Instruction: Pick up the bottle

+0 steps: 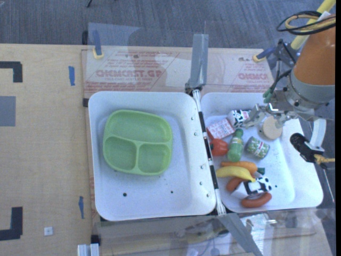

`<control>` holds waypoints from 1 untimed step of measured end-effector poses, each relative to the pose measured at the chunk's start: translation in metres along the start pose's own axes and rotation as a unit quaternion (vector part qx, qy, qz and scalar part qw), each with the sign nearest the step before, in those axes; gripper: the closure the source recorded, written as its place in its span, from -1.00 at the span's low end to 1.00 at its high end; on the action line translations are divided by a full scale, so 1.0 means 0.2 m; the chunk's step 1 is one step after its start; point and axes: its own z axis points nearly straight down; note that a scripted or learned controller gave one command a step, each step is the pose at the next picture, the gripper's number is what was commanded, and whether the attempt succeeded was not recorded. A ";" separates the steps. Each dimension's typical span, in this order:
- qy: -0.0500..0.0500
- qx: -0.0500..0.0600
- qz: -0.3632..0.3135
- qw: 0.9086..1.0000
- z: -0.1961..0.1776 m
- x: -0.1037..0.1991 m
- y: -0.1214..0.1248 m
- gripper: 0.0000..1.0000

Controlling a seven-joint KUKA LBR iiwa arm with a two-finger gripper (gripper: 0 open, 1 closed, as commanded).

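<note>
The bottle (235, 145) is small and green with a paler cap, and it lies in the middle of the right bin (303, 188). A red toy vegetable (218, 147) is at its left and a green can (258, 148) at its right. My gripper (265, 111) hangs over the back of the right bin, up and to the right of the bottle and apart from it. It is beside a black-and-white cow toy (240, 116) and above a tan disc (272, 129). Nothing is visibly held.
The right bin also holds a red-and-white packet (220, 127), a banana (236, 171), a carrot (242, 165), a second cow toy (261, 184) and a red sausage (256, 199). A green divided plate (138, 142) lies in the left bin (154, 201).
</note>
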 end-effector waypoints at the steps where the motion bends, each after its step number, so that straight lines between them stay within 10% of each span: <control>1: 0.000 -0.002 0.133 0.991 0.58 0.07 0.06 -1.00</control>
